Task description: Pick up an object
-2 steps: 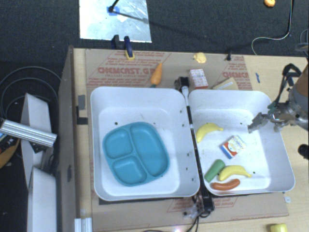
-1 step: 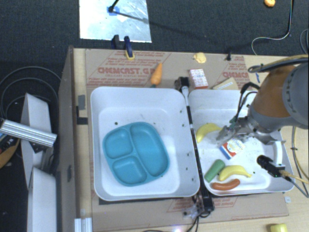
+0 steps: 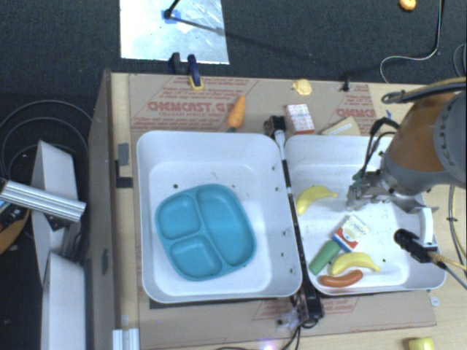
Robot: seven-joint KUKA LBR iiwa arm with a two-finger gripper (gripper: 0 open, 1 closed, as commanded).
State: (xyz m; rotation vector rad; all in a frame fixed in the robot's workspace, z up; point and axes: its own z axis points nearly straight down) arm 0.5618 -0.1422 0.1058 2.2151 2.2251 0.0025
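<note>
Honestly can't tell how the jaws (image 3: 359,195) are set, too blurry at that tip. They're low in the right bin (image 3: 321,150), with nothing visibly held. Nearest target is the banana (image 3: 314,196), just to their left; the small carton (image 3: 351,232) sits just below. Risk: closing between the two and grabbing air, or nudging the banana away.
</note>
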